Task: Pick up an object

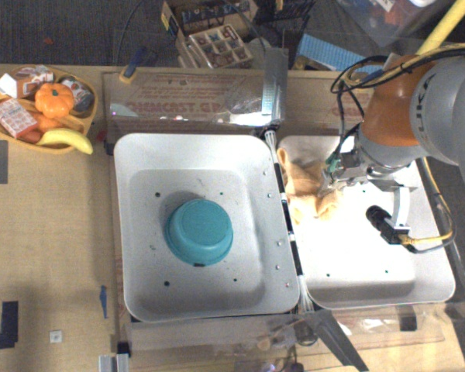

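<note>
1. Looking at the hand [335, 170] first: it sits low in the right bin [356, 273], right at the near edge of the tan lump [304, 183]. I honestly can't tell from this angle whether it's open or clamped, so I wouldn't count anything as grabbed.
2. The tan lump looks soft and crumpled, and it's pushed up against the bin's left wall. My guess is that it's the target. I'd come down on its middle rather than its fringe, or it'll probably slip out.
3. That wall is the catch. Keep the approach off it and close across the lump's thickest part.
4. Lift straight up and slowly, since floppy stuff tends to drape and snag on the rim.
5. Further out, the teal bowl [200, 231] lies upside down in the left bin [139, 157], well apart.
6. The basket of toy fruit [39, 113] on the bench [46, 246] is no worry.
</note>
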Controlling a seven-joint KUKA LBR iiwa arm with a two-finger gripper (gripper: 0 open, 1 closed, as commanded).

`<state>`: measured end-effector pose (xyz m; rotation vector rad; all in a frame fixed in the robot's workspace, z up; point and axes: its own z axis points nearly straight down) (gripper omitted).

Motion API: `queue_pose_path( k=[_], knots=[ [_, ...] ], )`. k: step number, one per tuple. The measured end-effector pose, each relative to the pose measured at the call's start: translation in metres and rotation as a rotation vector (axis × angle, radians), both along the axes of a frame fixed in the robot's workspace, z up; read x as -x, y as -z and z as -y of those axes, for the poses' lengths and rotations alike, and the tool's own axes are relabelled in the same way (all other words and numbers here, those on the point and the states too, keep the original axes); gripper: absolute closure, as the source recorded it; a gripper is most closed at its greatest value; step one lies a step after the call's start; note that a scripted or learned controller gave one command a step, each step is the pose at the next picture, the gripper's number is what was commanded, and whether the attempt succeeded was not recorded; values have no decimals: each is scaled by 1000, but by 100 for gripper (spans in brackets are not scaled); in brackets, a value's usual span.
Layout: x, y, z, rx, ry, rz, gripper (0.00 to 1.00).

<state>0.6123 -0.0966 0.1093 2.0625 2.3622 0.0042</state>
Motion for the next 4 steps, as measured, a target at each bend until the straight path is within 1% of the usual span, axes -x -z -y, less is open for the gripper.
queue_pose_path(
  k=[1, 2, 3, 4],
  knots=[
    [0, 0, 0, 0, 0, 0, 0],
    [0, 18, -1, 1, -16, 5, 0],
    [-2, 6, 2, 4, -12, 12, 100],
    [-2, 6, 2, 4, -11, 12, 0]
  ],
)
